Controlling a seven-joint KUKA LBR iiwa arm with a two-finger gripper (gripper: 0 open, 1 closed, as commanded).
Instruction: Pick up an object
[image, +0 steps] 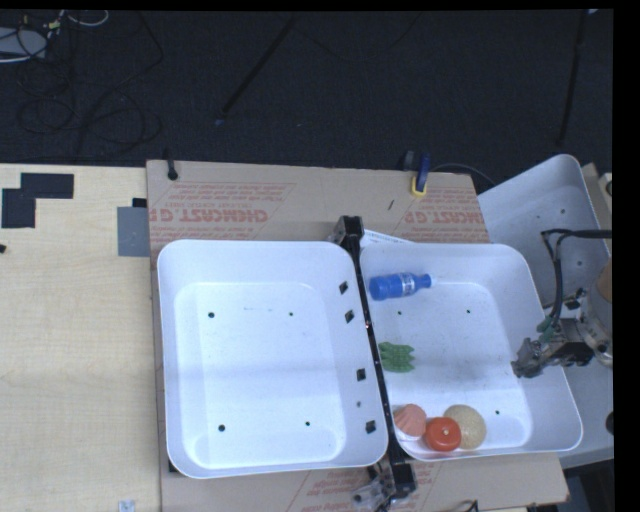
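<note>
Gripper parked at the right bin's edge, nothing picked yet.

From my seat the gripper (528, 366) hangs over the right bin (505, 270) near its right wall, and honestly I can't tell how it's set. Candidates: blue bottle (399, 286) lying near the top left, green toy (395, 356) by the divider, and a red round piece (442, 433) touching its neighbours in the bottom corner. I'd say we're at approach; next I'd go left, then drop onto the bottle.
</note>
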